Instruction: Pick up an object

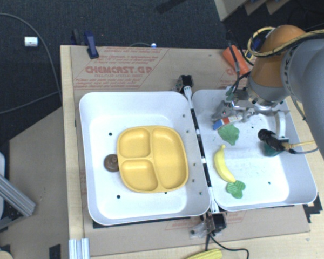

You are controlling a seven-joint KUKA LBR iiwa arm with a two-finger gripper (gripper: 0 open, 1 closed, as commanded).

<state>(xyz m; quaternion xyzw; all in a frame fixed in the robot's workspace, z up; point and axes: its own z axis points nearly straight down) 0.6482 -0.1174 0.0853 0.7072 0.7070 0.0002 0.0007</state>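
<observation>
Broccoli (236, 189) lies nearest, touching a banana (223, 165) in the right bin (291, 188). Behind them sits a green toy (229, 134) beside a blue-red piece (222, 123). Whether the fingers (232, 108) above are apart, I cannot tell. Left bin (97, 144) holds a yellow plate (151, 158).

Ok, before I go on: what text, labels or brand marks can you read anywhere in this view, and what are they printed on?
"CHEMCAST GP" in red on the brown board under the bins, above the left bin; the last letters are blurred.
Smaller red lines above and below that word: too blurred to read.
Faint red print on the board's front edge, below the bins: unreadable.
No legible marks on the yellow divided plate, the banana or the right bin.
</observation>
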